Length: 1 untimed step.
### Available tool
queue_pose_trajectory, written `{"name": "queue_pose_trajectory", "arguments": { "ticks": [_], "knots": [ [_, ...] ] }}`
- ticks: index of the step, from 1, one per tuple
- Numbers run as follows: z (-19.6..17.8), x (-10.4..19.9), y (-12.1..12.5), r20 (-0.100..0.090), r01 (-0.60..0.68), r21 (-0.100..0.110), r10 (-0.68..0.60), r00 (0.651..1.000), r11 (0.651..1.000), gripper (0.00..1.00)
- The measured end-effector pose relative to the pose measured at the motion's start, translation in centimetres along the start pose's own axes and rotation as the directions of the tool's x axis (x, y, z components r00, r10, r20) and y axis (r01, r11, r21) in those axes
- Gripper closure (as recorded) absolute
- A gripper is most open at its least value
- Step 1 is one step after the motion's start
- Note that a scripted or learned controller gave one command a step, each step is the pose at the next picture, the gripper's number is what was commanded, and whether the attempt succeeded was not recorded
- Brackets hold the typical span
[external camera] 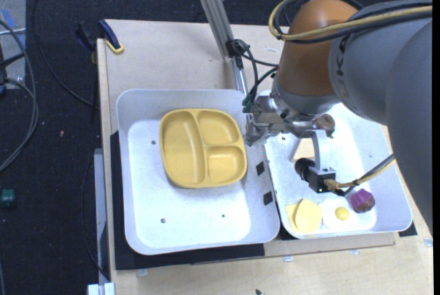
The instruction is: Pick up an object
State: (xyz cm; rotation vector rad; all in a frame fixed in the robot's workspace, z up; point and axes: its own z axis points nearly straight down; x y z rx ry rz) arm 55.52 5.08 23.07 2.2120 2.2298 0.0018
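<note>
A yellow divided plate (203,147) lies in the left bin (137,218). In the right bin (397,216), near its front edge, sit a pale yellow wedge-like piece (306,216), a white round piece with a yellow centre (339,214) and a small purple object (361,201). My gripper (292,125) hangs over the left part of the right bin, close to the wall between the bins, behind those three pieces. The wrist's bulk hides what is beneath it.
The grey arm with its orange band covers the back and right of the right bin. A slanted metal pole (213,5) rises behind the bins. A blue-and-yellow clip (110,36) lies at the bench's back left corner.
</note>
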Motion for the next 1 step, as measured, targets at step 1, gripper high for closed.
{"name": "queue_pose_trajectory", "arguments": {
  "ticks": [1],
  "knots": [
    [0.45, 4.39, 4.17, -0.001, -0.001, -0.002, 0.001, 1.000, 1.000, 1.00]
  ]
}}
